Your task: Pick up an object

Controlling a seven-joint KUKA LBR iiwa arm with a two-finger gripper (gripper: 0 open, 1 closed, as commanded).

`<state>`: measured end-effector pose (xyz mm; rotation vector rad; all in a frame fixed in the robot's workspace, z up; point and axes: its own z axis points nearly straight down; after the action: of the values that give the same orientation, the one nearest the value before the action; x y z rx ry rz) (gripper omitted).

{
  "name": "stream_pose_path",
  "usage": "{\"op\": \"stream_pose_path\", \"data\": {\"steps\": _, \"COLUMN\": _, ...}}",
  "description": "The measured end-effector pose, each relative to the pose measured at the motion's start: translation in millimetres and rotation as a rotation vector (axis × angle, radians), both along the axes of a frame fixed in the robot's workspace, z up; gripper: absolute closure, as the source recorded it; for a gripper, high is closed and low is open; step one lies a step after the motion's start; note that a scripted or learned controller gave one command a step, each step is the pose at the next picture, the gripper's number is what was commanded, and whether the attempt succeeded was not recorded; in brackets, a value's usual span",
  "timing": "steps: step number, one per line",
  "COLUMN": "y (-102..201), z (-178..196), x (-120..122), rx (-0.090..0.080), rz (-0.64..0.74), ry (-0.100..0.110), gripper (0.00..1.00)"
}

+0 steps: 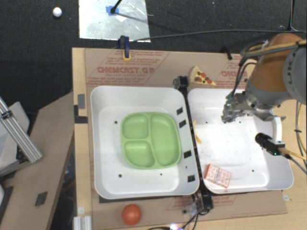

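A small pink and white packet (218, 175) lies in the right bin (278, 181), near its front left corner. A thin yellow stick (197, 138) rests by that bin's left wall. My gripper (231, 112) hangs over the back middle of the right bin, well behind the packet, and I see nothing in it. The grey arm with its orange band (273, 68) comes in from the right. A green divided plate (150, 139) sits in the middle of the left bin (103, 128).
A toy pizza slice (202, 76) lies on the cardboard behind the right bin. An orange ball (131, 214) sits on the bench in front of the left bin. A black piece on a white bracket (268, 143) hangs over the right bin's right side.
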<state>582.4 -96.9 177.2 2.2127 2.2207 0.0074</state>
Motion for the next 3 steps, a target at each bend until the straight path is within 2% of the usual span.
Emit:
{"op": "stream_pose_path", "data": {"steps": 1, "y": 0, "z": 64, "x": -2, "rx": 0.000, "rz": 0.000, "ry": -0.001, "gripper": 1.00}}
{"op": "stream_pose_path", "data": {"steps": 2, "y": 0, "z": 65, "x": -1, "rx": 0.001, "rz": 0.001, "ry": 0.005, "gripper": 1.00}}
{"op": "stream_pose_path", "data": {"steps": 3, "y": 57, "z": 65, "x": 2, "rx": 0.003, "rz": 0.006, "ry": 0.006, "gripper": 1.00}}
